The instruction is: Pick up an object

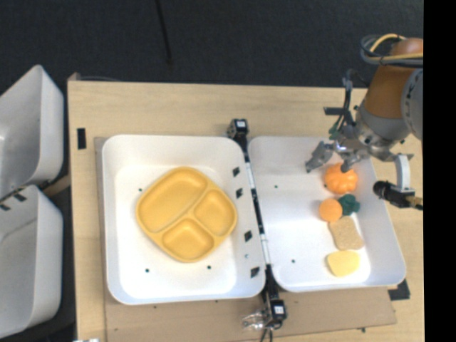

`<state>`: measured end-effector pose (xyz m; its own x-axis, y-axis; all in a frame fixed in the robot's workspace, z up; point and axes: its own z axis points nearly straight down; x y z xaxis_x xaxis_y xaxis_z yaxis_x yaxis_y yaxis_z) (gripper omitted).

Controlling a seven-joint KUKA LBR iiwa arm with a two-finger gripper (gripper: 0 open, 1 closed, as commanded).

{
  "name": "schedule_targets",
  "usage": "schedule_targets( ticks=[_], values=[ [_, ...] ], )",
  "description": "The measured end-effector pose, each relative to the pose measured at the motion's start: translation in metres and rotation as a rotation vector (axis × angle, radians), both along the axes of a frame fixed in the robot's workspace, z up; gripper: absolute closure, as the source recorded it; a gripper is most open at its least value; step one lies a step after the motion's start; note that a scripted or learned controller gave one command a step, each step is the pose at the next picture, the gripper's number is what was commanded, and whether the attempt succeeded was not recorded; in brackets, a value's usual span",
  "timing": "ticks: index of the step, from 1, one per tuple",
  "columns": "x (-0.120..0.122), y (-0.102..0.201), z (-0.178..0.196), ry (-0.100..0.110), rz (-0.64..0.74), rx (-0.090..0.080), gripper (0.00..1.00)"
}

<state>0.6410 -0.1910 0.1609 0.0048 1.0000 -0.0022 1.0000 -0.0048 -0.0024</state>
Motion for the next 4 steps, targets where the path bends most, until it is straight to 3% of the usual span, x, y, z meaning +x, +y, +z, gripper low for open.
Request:
schedule_targets(
  ticks=[1, 2, 3, 4],
  values=[
    [0.008, -0.003, -0.037, -0.014, 0.0, 0.002, 0.0],
    [0.006, -0.004, -0.028, -0.009, -0.001, 0.001, 1.0],
    [0.009, -0.009, 0.037, -0.01, 0.002, 0.0, 1.0],
    [0.01, -0.01, 0.057, -0.007, 0.005, 0.002, 1.0]
  ],
)
